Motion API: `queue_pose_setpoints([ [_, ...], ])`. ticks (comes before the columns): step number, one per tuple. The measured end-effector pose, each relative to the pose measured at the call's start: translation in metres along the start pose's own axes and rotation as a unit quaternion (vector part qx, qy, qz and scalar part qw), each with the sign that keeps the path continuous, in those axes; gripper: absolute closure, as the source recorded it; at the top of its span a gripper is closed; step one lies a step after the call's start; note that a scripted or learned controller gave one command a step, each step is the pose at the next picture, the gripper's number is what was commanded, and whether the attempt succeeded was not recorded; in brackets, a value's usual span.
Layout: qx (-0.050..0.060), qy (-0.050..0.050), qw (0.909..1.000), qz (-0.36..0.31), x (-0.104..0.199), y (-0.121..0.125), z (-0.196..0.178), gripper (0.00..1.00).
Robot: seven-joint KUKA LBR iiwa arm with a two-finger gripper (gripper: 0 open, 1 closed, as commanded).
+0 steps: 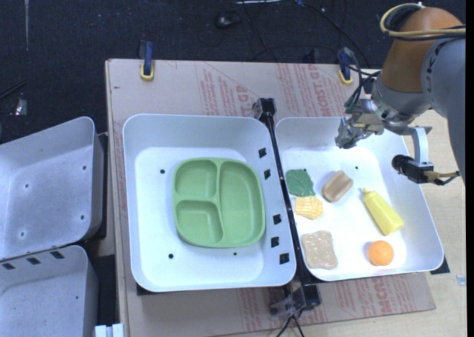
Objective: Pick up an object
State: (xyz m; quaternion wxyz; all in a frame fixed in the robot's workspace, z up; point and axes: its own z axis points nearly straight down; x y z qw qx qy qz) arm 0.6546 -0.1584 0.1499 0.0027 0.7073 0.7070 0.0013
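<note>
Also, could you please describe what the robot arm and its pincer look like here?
The arm is smooth grey with a rounded orange band above the wrist and a pale cable looping over it. The pincer is a small, dark grey metallic piece below the wrist.

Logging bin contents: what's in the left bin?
One green tray with three compartments, all bare, lying flat in the left bin. The bin floor under the tray is covered.

A brown bench (185,80) carries two white bins side by side: left bin (141,180), right bin (426,232).
</note>
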Motion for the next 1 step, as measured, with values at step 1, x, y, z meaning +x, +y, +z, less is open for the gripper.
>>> queue_pose_setpoints([
  [1, -0.001, 0.000, 1.0000, -0.001, -0.0066, 0.0041, -0.0627, 1.00],
])
